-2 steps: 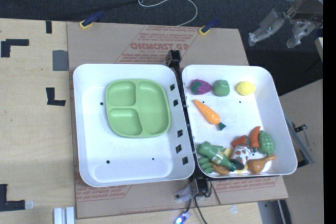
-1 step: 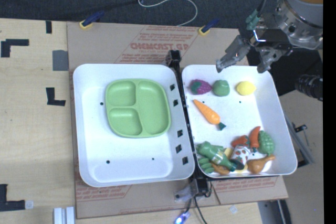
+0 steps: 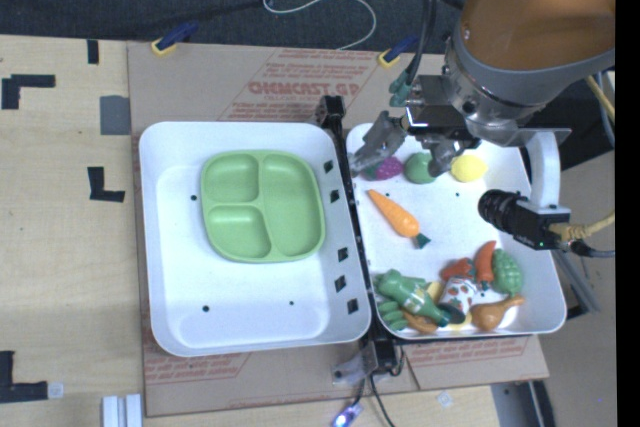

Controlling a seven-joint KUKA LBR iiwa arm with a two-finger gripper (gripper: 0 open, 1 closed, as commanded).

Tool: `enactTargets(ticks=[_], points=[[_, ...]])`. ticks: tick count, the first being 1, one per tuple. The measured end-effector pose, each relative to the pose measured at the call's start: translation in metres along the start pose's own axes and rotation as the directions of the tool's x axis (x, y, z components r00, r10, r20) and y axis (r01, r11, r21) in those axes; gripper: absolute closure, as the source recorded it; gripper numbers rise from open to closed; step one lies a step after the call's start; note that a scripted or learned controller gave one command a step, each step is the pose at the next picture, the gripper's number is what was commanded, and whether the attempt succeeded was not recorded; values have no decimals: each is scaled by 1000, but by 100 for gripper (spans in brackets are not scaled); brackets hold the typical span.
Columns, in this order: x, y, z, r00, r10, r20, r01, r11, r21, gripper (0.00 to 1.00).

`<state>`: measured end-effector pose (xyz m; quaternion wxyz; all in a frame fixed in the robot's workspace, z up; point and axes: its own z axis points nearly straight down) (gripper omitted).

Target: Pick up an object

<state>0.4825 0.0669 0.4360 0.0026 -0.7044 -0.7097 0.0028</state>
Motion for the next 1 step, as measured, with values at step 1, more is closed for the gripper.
enactTargets(ticks=[1], points=[[-3,1,-13,1000,2,1,-2,1000,-5,100]])
